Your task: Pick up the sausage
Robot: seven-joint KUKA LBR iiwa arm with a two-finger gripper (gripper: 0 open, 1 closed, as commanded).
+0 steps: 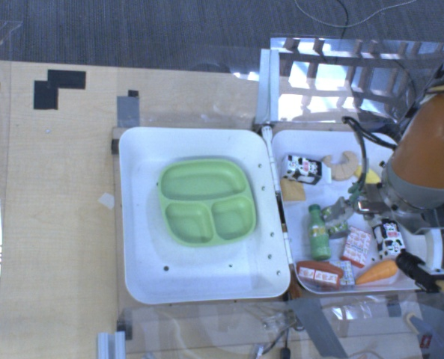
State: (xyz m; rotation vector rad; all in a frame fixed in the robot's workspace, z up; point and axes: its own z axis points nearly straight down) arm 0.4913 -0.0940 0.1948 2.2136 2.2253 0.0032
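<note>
Table (49,223): a pale wooden top with a few black square marks near its far left corner; it carries two shallow white bins side by side.
Left bin (143,275): a white, rounded-square tray holding one light green plastic plate (205,200) with three compartments, lying flat near the middle.
Right bin (311,137): a white tray touching the left bin along a shared edge, crowded with small things.
Milk cartons: one black-and-white cow-patterned carton (302,169) lies near the far left of the right bin; a second, smaller one (388,238) sits on the right side under the arm.
Cracker: a tan square piece (293,191) lies just in front of the first carton.
Croissant: a pale beige curved pastry (346,166) rests near the bin's far wall, right of the carton.
Bottle: a green bottle (318,233) lies lengthwise in the middle of the bin.
Sausage: a red-brown sausage with a white label (320,274) lies along the near wall of the right bin, just in front of the bottle's base, well apart from the jaws.
Packet: a red-and-white packet (356,247) lies right of the bottle.
Carrot: an orange carrot (376,273) lies at the near wall, just right of the sausage.
Arm: the grey arm with its orange band (430,152) leans in from the right over the right bin.
Jaws (341,212): they sit low just right of the bottle; I cannot tell how far apart they stand or whether they hold anything.
</note>
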